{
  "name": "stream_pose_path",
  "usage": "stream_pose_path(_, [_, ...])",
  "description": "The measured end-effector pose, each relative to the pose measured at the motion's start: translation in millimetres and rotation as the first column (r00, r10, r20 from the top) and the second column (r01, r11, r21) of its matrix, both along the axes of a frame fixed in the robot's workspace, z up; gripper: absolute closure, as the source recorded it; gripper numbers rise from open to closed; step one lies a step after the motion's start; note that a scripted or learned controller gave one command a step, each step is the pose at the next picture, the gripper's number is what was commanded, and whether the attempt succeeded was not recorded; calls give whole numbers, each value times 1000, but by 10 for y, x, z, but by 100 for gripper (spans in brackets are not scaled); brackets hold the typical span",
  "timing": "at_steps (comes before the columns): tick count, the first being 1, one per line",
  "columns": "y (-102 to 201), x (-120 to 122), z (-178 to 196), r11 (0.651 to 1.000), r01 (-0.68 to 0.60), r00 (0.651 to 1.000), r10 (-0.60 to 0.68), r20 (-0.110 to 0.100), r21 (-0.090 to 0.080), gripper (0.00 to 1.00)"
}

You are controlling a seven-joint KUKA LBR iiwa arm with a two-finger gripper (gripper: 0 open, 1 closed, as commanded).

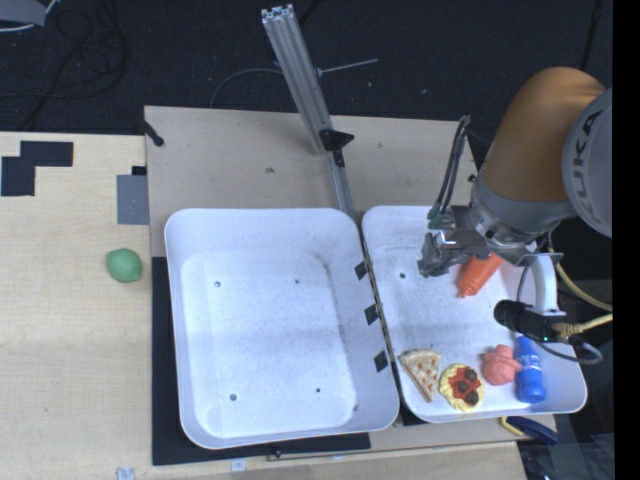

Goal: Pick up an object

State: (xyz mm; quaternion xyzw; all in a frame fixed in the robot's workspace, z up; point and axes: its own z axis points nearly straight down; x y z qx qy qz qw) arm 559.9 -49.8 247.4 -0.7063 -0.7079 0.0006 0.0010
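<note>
1. Looking down on your worktop (250,158), you see two shallow white bins side by side: the left white bin (190,238) and the right white bin (385,228), their inner rims touching, with small black clips along the seam.
2. Along the near edge of the right bin you have a tan pizza-slice toy (423,371), a round red-and-yellow patterned toy (461,385) just beside it, a pink lumpy toy (499,365) and a blue bottle-shaped toy (529,373) close to the bin's right rim.
3. A small green ball (125,265) lies on the pale wood surface, well apart from the left bin.
4. A grey metal rail (302,78) runs at a slant from the top of the view down to the bins' far rims.
5. Your grey arm with its orange band (545,133) reaches in from the right and bends down over the far part of the right bin.
6. The gripper (437,258) hangs low over that bin; you cannot tell from here whether its fingers are spread or closed.
7. An orange carrot-shaped toy (476,273) lies tilted just beside the gripper, on its right, partly under the wrist; whether they touch cannot be told.
</note>
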Motion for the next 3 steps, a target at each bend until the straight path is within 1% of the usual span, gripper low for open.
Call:
stream_pose_path(1, [347, 288, 6, 1000, 0, 1000, 0, 2, 0, 100])
stream_pose_path(2, [829, 522, 28, 1000, 0, 1000, 0, 2, -1, 100])
stream_pose_path(3, [1193, 766, -8, 1000, 0, 1000, 0, 1, 0, 100])
